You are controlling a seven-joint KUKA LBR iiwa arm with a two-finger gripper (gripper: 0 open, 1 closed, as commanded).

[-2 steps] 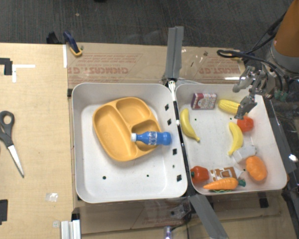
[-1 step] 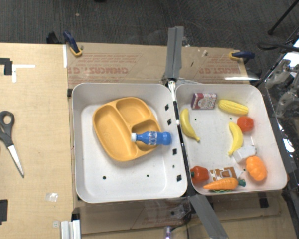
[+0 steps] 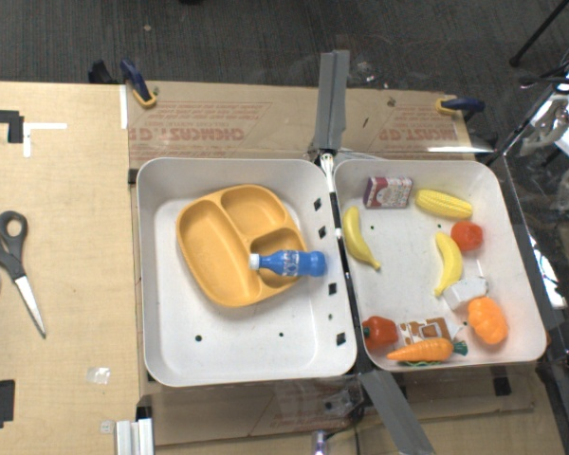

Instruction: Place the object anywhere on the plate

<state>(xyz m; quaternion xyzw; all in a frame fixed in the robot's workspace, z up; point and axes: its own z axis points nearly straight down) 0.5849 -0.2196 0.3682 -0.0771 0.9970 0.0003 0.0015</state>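
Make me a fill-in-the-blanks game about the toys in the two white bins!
1. The blue bottle lies on its side on the ____ plate.
2. The plate sits in the ____ bin.
3. The number of yellow bananas in the right bin is ____.
4. The carrot in the right bin is coloured ____.

Missing words: yellow, left, three, orange.
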